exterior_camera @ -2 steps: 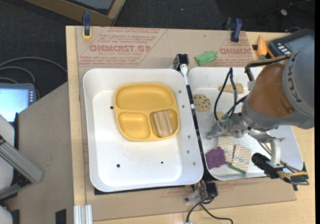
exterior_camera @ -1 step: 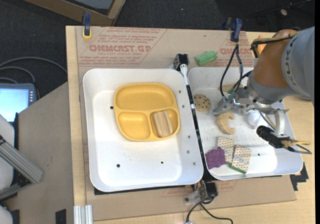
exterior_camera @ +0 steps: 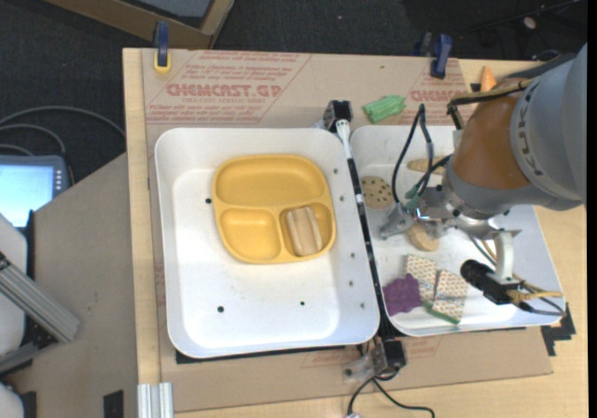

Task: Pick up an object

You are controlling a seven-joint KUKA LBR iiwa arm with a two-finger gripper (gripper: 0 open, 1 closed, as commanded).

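The gripper (exterior_camera: 422, 220) is low in the right bin (exterior_camera: 522, 313), its metal parts above a tan round piece (exterior_camera: 426, 239); whether the jaws are apart or together cannot be told. At 9 o'clock from it lies a speckled disc (exterior_camera: 375, 190), and at 6 o'clock a purple object (exterior_camera: 403, 293) and a patterned pouch (exterior_camera: 437, 281). In the left bin (exterior_camera: 187, 248), a yellow divided plate (exterior_camera: 270, 206) holds a tan block (exterior_camera: 301, 229) in its lower-right compartment.
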